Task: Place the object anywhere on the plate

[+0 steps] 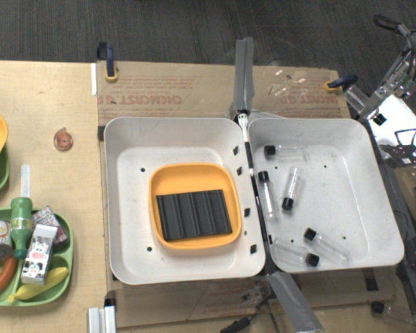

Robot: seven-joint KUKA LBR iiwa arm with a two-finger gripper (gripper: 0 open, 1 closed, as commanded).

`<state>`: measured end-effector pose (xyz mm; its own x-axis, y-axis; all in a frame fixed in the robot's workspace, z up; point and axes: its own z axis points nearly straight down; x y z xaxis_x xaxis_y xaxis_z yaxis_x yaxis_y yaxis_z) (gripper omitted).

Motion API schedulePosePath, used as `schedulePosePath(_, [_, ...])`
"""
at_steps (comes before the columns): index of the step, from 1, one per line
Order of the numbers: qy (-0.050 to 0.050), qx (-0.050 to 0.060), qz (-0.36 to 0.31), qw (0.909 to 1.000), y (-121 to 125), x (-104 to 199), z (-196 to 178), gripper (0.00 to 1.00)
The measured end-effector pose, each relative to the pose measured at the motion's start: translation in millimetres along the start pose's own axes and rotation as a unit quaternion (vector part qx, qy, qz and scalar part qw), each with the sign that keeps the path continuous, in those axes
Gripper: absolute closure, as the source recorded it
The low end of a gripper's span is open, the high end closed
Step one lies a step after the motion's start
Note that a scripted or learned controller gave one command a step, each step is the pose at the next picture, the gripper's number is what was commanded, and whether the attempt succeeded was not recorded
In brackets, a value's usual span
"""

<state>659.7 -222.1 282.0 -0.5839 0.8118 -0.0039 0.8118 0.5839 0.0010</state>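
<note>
The two bins (118,186) look like matt white plastic, smooth and faintly scuffed; the plate (194,175) in the left one is smooth orange plastic with a soft sheen; the ribbed block (194,214) on it is dull dark grey, rubbery or plastic. The vials (291,186) in the right bin are clear, glossy plastic or glass with black caps; the bench top (41,103) looks like pale smooth wood, and the sheet (152,96) under the bins is brown matt cardboard.
</note>
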Motion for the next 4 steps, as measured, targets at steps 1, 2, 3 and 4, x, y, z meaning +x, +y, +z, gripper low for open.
schedulePosePath(1, [0.0,-0.001,-0.123,0.9924,0.2,-0.4,-77.1,1.0])
schedulePosePath(2, [0.001,-0.001,-0.215,0.9767,-16.0,34.4,148.2,1.0])
schedulePosePath(3, [0.0,-0.001,-0.297,0.9549,-17.7,12.8,38.2,1.0])
schedulePosePath(4, [-0.001,-0.002,-0.369,0.9293,-8.5,6.5,-44.9,1.0])
